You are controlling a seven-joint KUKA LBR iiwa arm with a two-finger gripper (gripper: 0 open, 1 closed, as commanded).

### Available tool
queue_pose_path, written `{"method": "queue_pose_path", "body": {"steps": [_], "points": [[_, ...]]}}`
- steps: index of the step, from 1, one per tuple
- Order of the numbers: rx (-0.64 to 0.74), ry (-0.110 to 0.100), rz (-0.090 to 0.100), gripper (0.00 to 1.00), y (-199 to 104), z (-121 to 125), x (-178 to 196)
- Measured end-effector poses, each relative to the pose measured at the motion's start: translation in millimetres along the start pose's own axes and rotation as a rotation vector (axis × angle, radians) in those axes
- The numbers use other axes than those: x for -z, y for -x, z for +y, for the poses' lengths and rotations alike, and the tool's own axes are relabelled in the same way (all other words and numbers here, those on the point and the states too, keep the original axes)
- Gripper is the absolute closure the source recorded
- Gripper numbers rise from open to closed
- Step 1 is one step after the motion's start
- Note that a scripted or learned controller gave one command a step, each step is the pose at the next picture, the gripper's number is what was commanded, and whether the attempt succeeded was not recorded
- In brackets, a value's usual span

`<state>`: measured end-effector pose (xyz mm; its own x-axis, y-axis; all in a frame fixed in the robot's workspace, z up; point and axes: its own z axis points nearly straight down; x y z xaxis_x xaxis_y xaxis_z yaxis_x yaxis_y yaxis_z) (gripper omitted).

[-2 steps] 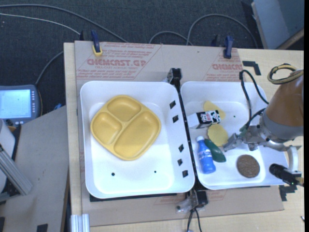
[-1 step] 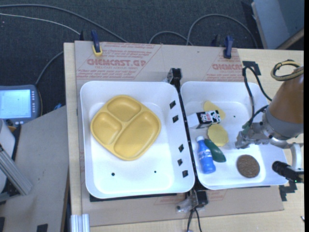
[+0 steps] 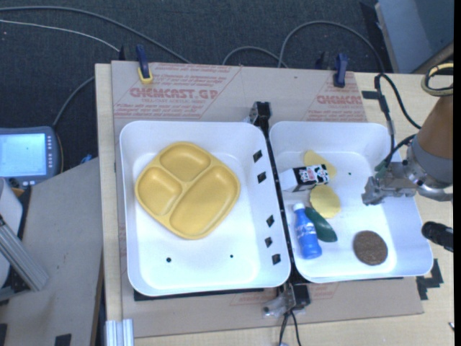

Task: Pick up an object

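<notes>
1. Where the right-hand shallow white bin [image 3: 410, 254] comes nearest the camera, a flat round brown disc [image 3: 370, 247] lies on the bin floor. It is just nearer than the gripper [image 3: 375, 193] and apart from it, touching nothing.
2. Toward the view's left of the disc, a small blue plastic bottle [image 3: 307, 234] with a white label lies on its side beside the wall between the bins. A dark green elongated piece [image 3: 324, 228] rests against it.
3. Just beyond those, a pale yellow oval piece [image 3: 325, 202] touches the green piece's far end. It lies level with the gripper, toward the view's left and well apart from it across bare bin floor.
4. The grey gripper hangs over the right part of this bin, on the grey arm [image 3: 438, 144] that reaches in from the view's right. Nothing is seen in its grasp, and I cannot tell whether it is released or clenched.
5. Farther back, a small black-and-white carton [image 3: 311, 174] lies next to a second pale yellow piece [image 3: 315, 158].
6. The left-hand white bin [image 3: 209, 258] holds a yellow three-compartment plastic plate [image 3: 189, 189].
7. Farthest off, two blue clamps [image 3: 144, 67] grip the far edge of the brown printed surface [image 3: 180, 89].
</notes>
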<state>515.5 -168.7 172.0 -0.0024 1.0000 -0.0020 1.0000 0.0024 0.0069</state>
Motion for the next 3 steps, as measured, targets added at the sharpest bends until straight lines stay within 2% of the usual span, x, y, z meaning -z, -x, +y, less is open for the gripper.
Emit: {"method": "queue_pose_path", "body": {"steps": [1, 2, 3], "points": [[-0.001, -0.001, 0.0, 1.0, 5.3, -0.3, 62.4], [-0.001, -0.005, 0.001, 1.0, 5.3, 0.3, 64.2], [0.003, -0.01, 0.006, 1.0, -44.4, 3.4, 53.9]]}}
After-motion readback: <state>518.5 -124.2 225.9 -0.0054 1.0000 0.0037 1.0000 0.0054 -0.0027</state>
